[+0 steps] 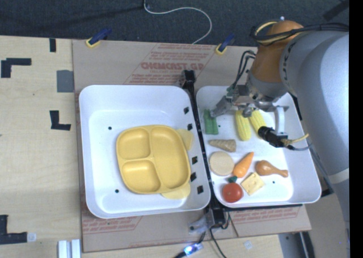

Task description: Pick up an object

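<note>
You see the hand low in the right bin, just above two corn cobs; a yellow divided plate lies in the left bin.

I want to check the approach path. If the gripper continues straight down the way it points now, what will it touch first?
Probably the corn cobs: the gripper hangs right over them in the right bin. Depth is unclear from this slanted view, so the small green piece beside them is also possible.
</note>
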Robot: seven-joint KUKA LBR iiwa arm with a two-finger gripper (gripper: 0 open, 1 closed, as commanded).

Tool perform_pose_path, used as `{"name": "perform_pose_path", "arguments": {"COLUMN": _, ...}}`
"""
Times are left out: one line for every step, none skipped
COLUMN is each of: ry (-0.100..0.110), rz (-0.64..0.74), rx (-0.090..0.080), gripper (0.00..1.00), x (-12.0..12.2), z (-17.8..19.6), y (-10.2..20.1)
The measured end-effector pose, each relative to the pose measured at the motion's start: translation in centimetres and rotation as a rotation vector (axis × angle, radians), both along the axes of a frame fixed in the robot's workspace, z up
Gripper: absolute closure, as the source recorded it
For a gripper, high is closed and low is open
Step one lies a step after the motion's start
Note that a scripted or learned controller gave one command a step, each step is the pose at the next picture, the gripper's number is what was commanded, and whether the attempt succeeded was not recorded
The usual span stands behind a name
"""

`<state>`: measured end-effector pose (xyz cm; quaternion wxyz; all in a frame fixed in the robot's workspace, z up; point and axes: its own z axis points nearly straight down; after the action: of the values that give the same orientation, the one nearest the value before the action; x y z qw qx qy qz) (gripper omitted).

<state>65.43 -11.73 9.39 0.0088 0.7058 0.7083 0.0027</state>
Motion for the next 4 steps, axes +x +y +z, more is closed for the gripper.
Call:
{"name": "perform_pose_path", "arguments": {"ry": -0.005, "rz": 0.001, "rx": 0.003, "gripper": 1.0, "x": 0.2, "z": 1.2, "y": 0.2}}
{"name": "perform_pose_path", "arguments": {"ry": 0.013, "rz": -0.001, "rx": 0.009, "gripper": 1.0, "x": 0.3, "z": 6.8, "y": 1.3}}
{"name": "perform_pose_path", "arguments": {"ry": 0.01, "rz": -0.001, "rx": 0.008, "gripper": 1.0, "x": 0.8, "z": 13.1, "y": 1.3}}
{"name": "perform_pose_path", "arguments": {"ry": 0.017, "rz": -0.002, "rx": 0.008, "gripper": 1.0, "x": 0.9, "z": 13.0, "y": 1.3}}
